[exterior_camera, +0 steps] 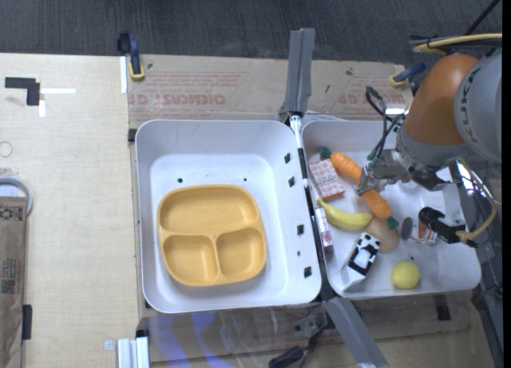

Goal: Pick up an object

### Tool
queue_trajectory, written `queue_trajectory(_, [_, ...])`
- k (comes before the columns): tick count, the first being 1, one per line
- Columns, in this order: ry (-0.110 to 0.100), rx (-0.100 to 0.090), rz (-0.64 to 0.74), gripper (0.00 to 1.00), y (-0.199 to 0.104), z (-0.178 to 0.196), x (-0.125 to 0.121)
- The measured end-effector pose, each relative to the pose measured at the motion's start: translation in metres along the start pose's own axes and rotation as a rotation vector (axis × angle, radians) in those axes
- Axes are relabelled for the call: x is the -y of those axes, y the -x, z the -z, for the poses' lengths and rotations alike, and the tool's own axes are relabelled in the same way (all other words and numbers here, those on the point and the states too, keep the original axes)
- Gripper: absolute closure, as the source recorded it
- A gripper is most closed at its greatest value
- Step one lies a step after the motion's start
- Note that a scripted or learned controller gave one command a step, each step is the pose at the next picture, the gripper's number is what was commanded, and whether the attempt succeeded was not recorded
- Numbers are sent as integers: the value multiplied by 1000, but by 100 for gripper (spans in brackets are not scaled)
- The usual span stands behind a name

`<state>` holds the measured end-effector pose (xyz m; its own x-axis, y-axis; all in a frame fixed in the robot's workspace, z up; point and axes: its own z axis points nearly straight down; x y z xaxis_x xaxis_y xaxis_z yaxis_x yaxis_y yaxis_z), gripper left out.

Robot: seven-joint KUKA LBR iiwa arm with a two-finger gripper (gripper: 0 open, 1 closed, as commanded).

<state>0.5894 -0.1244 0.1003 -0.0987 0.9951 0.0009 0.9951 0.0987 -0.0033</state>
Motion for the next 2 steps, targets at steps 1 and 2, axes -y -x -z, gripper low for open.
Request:
queue_trajectory(1, [3,2,12,100,-26,97,-22])
queue_trajectory(2, [1,1,-54,100,-86,145,13])
